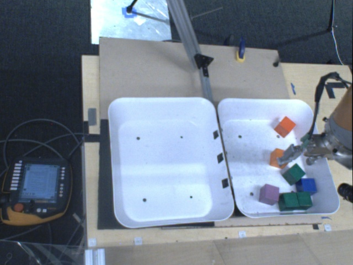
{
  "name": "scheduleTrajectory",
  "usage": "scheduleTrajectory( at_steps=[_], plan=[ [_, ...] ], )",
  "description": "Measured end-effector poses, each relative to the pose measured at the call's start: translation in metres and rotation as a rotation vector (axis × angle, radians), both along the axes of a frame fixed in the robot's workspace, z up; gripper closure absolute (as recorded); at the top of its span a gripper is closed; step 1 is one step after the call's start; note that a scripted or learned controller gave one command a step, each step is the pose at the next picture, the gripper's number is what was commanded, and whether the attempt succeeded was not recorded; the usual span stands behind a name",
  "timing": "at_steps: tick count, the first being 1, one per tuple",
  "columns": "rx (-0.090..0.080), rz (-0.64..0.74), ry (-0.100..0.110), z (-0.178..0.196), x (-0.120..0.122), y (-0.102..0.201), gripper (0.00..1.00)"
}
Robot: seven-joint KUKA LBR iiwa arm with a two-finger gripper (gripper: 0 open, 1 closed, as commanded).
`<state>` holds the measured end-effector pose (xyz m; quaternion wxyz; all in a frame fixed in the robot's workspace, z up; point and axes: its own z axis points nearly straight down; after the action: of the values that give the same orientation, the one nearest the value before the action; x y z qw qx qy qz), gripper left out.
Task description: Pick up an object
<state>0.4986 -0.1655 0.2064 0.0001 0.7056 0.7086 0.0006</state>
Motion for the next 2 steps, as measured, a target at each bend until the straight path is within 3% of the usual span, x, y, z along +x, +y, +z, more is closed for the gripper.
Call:
scheduleTrajectory(
  at_steps=[1,2],
  plan=[
    [0.000,-0.001,-0.001,0.000,0.000,0.000,0.00],
    [0.001,-0.001,0.005,-0.053,-0.003,0.010,0.00]
  ],
)
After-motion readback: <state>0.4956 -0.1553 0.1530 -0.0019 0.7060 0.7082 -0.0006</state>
